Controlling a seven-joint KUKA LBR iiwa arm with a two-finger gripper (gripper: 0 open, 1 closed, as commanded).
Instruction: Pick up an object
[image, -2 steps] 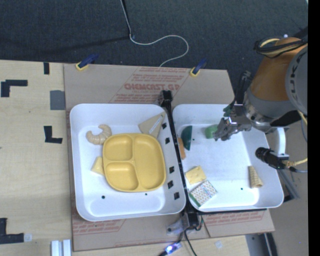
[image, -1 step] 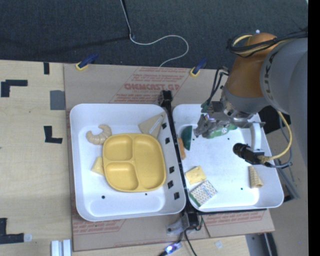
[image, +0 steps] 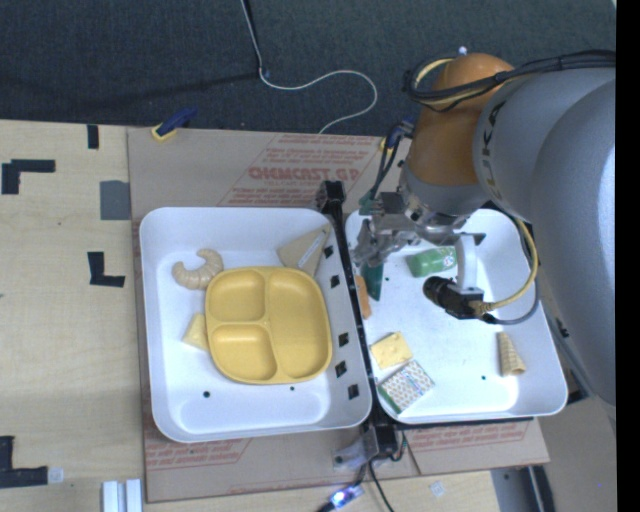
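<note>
A: The end effector (image: 372, 250) is down at the left edge of the right bin (image: 470, 400), right by the divider between the two bins, and there's an orange sliver (image: 363, 287) poking out just below it.

B: Is it gripping that?

A: Cannot tell, the wrist hides whether it is apart or together. I'd judge the orange piece or the green object (image: 432, 263) just beside it is the target.

B: So how to do this well?

A: Come straight down, keep clear of the bin wall (it's very close on that side), and centre on one item so the neighbour isn't nudged. Then lift vertically before travelling.

B: Other candidates?

A: Toward the right bin's near edge, a yellow wedge (image: 391, 350) and a patterned packet (image: 405, 383); a cone shape (image: 511, 354) near its right edge. In the left bin (image: 160, 300), a yellow divided plate (image: 268, 324) and a pale curled piece (image: 198, 268).

B: Any writing?

A: Red print on the cardboard sheet (image: 290, 175) at the far edge of the surface, upside down and too blurred to read with confidence.
</note>
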